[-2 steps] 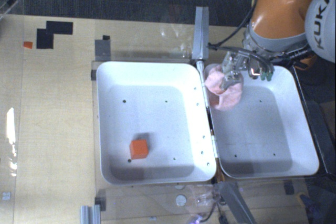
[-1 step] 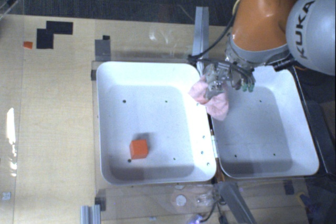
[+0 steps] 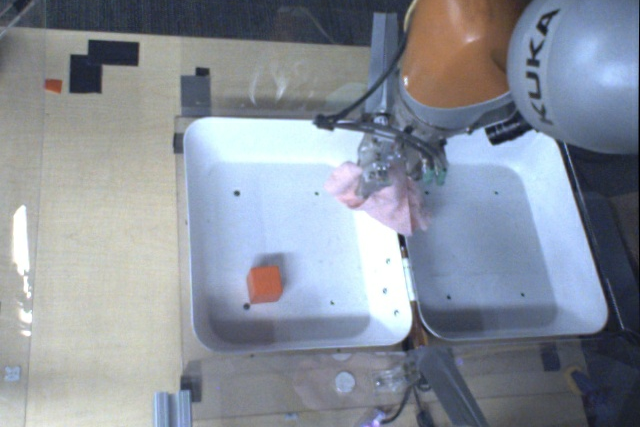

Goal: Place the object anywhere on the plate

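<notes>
A crumpled pink cloth point(image 3: 380, 198) hangs from my gripper point(image 3: 397, 173) above the seam between the two white bins. The fingers are closed on the cloth's upper part, and its loose folds droop over the left bin's right edge. The orange band and grey wrist of the arm hide the gripper's top. A small orange cube point(image 3: 265, 284) lies on the floor of the left bin point(image 3: 215, 215), near its front left, well away from the gripper.
The right bin point(image 3: 520, 255) sits beside the left one, under the arm. On the wooden bench to the left lie black blocks point(image 3: 100, 62) and a small orange piece point(image 3: 53, 86). A metal post point(image 3: 383, 45) rises behind the bins.
</notes>
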`<state>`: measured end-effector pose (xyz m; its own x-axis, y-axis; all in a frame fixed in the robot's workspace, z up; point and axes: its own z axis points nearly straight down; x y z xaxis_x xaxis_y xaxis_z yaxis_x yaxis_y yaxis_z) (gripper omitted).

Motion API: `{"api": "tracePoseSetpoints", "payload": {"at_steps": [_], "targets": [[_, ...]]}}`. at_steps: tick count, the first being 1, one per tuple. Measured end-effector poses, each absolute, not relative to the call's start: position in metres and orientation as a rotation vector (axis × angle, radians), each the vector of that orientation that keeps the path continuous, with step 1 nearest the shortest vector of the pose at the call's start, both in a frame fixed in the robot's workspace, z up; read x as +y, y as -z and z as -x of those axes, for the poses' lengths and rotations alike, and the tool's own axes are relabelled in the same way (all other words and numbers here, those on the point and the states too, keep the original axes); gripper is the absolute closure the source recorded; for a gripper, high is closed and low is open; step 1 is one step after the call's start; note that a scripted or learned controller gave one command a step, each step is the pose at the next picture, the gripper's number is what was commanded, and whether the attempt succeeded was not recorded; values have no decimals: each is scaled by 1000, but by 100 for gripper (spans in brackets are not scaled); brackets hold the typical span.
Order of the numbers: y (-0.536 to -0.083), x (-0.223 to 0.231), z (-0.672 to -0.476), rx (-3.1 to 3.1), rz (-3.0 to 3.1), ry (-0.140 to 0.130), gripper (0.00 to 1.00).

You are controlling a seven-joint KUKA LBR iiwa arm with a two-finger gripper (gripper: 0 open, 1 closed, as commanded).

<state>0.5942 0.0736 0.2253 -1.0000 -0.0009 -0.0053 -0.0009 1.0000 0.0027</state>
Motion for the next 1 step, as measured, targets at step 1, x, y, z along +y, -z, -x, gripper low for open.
{"api": "tracePoseSetpoints", "payload": {"at_steps": [1], "targets": [[-233,121,-570,3136,1,-5,100]]}}
